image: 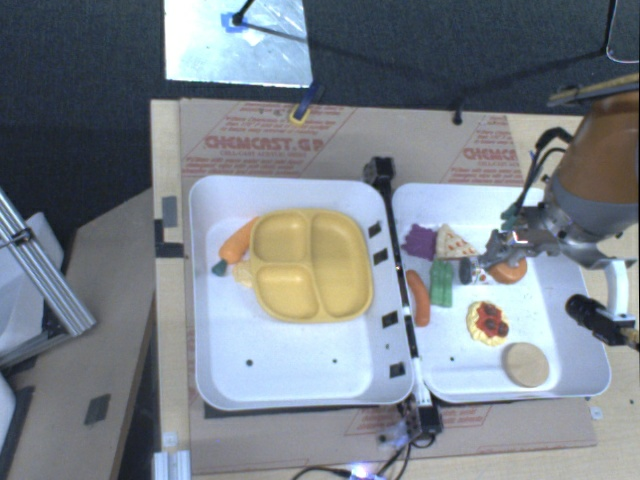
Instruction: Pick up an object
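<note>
— Far along yet?

— Hardly. Hanging low with the grey two-finger gripper (492, 260) in the right shallow white bin (590, 368), toward its far right corner, just beside a round orange toy piece (512, 273). No lift to report.

— Clenched or released?

— Cannot tell; too blurred. No claiming a hold.

— Other candidates?

— Purple toy grapes (421, 239) and a tan pizza wedge (455, 243) by the far edge; a green block (441, 282) and a red-orange sausage (418, 297) along the left wall; a yellow tart with red topping (487, 322) and a tan round disc (526, 363) toward the near edge.

— Left to do?

— Probably everything: close on the orange piece, then raise clear of the bin.
</note>
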Motion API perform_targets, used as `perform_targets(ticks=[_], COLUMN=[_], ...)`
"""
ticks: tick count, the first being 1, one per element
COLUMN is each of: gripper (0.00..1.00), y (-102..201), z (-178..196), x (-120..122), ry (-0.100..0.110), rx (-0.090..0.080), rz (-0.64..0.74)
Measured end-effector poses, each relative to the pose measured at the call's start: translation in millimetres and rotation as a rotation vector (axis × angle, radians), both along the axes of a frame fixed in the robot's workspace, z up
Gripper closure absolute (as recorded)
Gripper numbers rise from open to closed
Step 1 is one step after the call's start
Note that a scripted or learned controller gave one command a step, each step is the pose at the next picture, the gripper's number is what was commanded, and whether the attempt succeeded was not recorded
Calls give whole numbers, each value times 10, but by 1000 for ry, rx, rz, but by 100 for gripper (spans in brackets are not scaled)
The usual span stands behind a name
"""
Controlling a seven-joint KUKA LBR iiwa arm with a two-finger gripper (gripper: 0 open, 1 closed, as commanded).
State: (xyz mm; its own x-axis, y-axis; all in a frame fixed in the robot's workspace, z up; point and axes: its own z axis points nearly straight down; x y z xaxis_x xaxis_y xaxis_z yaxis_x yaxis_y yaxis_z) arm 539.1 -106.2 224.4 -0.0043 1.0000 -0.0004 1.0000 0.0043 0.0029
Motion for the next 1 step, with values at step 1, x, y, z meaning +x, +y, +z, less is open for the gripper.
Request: perform_targets(ticks=[1], gripper=[100], y=[535], z=[105], x=[96], ry=[-1], rx=[2], rz=[6])
